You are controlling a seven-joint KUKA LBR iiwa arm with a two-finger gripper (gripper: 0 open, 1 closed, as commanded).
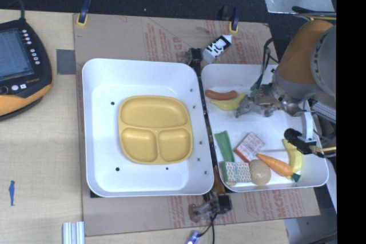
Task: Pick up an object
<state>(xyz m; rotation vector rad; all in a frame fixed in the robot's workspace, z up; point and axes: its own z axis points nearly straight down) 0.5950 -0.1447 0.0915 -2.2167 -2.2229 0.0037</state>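
Hotdog (220, 94) just left of gripper (252, 106), apart

Right bin (320, 181) crowded along its near edge, open floor mid-bin, hot dog (221, 94) and banana (227, 103) at far-left corner

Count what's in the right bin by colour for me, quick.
Red/orange: 3, a sausage, a carrot, a red-and-white packet
Yellow: 2, bananas
Green: 2, a green bar, a patterned packet
Tan: 1, a round lump
Total: 8
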